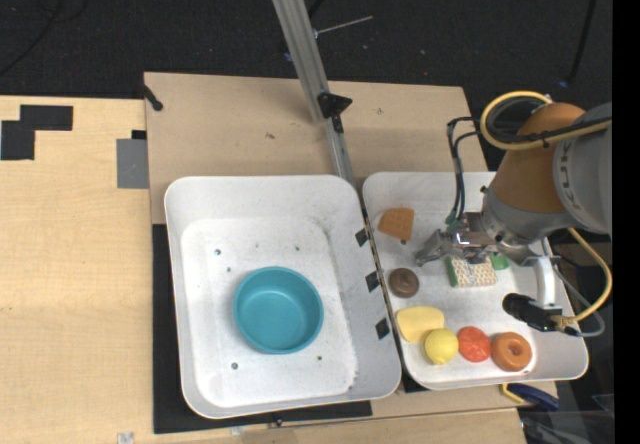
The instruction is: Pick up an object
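**Inspector:** Count, please.

**Assistant:** Two white bins side by side. One bowl. In all, seven small items: one orange wedge, one brown ball, one yellow block, one yellow ball, one red ball, one orange ring, and one pale green-and-white block.

**Inspector:** Contents by bin?

**Assistant:** The left bin point(195, 207) holds the teal bowl point(279, 309), upright, near its middle. The right bin point(425, 187) holds all seven small items. The orange wedge point(398, 223) lies toward its far left. The brown ball point(404, 282) sits below it, near the left wall. Along the near edge runs a row: yellow block point(419, 320), yellow ball point(440, 345) touching it, red ball point(474, 343), then orange ring point(512, 351).

**Inspector:** And the tool?

**Assistant:** The arm point(545, 177) reaches in from the right, over the right bin. The gripper point(462, 244) hangs low, directly above the pale block point(472, 273), which rests on the bin floor, partly covered. Whether the gripper is open or closed, I cannot tell; the wrist hides it. No item is visibly in its grasp.
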